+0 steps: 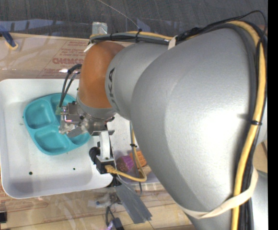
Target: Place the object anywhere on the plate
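Arm (191,114): the grey body is seen reaching in from the right of the plate, covering most of the right bin; the orange band (97,80) lies just right of the plate's upper edge.
Bench (38,56): a brown, taped surface is seen above and below the bin that holds the plate.
Left bin (14,143): white and shallow; the plate is carried in its upper middle part, with bare floor left below and to the left of the plate.
Right bin (122,128): only a narrow strip is visible, right of the plate and under the wrist.
Plate (43,123): turquoise, with divided compartments, lying flat; its right edge is overlapped by the hand.
Hand (71,123): positioned over the right rim of the plate. How far the fingers stand apart cannot be told, and nothing can be made out between them.
Object (126,163): a small purple item is seen in the right bin, below and right of the plate, apart from it, beside a yellow cable (129,176).
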Available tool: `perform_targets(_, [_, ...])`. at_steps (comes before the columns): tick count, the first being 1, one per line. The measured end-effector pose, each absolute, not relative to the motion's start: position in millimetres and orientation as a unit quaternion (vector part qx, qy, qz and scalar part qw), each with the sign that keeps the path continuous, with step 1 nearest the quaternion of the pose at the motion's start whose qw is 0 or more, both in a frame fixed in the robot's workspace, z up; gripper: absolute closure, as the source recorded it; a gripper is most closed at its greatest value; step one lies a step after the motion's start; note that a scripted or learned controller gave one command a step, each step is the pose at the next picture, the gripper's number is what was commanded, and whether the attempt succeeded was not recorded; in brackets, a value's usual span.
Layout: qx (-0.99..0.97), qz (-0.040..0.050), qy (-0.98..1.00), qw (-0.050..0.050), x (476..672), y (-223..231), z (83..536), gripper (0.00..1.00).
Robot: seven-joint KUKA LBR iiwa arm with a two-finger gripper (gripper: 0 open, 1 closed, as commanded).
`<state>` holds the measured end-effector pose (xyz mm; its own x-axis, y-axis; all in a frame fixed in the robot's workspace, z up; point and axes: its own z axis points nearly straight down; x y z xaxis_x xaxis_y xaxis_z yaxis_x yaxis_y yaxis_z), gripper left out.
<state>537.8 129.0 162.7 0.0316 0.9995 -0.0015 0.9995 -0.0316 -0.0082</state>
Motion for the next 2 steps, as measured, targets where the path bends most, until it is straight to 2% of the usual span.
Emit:
perform_targets(1, [-0.719, 0.0029, -0.695, 0.002, 538.4, 128.3, 163.4, 0.0])
perform_targets(2, [-0.756, 0.0021, -0.655, 0.001, 619.1, 137.1, 159.7, 0.0])
